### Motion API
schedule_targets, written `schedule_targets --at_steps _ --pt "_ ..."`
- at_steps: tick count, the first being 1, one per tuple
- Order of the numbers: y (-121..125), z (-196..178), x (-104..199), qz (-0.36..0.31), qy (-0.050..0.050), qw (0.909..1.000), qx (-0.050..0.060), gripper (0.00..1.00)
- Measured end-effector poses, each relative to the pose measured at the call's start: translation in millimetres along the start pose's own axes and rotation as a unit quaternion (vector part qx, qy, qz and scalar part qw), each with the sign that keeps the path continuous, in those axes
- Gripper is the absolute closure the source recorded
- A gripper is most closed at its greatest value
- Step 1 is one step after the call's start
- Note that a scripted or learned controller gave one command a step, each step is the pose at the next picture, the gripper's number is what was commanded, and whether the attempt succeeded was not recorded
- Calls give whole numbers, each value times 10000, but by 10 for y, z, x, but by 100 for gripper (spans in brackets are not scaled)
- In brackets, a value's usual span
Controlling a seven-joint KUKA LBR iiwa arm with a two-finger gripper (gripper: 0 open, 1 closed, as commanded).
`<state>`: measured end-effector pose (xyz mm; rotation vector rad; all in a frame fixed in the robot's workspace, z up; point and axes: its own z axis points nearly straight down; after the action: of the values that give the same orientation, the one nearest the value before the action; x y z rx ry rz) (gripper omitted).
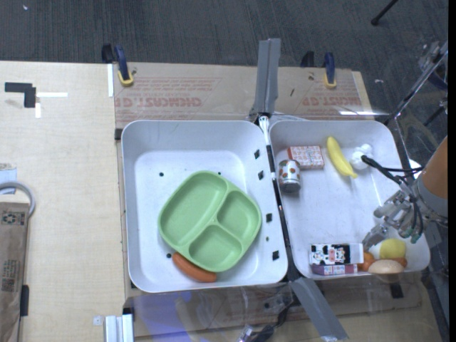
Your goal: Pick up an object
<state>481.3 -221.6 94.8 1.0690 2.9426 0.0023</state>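
Two shallow white bins sit side by side on a bench. At the right bin's lower right corner, the pincer hangs low; whether it is open or closed cannot be told, and nothing is visibly held. Just below and right of it lie a lemon and a pale egg-shaped object. A small patterned carton lies to its lower left. A banana lies well apart, near the far wall.

Two shallow white bins are seen. One green divided plastic plate, one orange sausage, one yellow banana, one small tin can and two printed cartons are counted.
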Motion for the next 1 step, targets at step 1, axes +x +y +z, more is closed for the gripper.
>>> schedule_targets --at_steps 1 --pt "359 -431 -402 -1019 31 9948 11 0"
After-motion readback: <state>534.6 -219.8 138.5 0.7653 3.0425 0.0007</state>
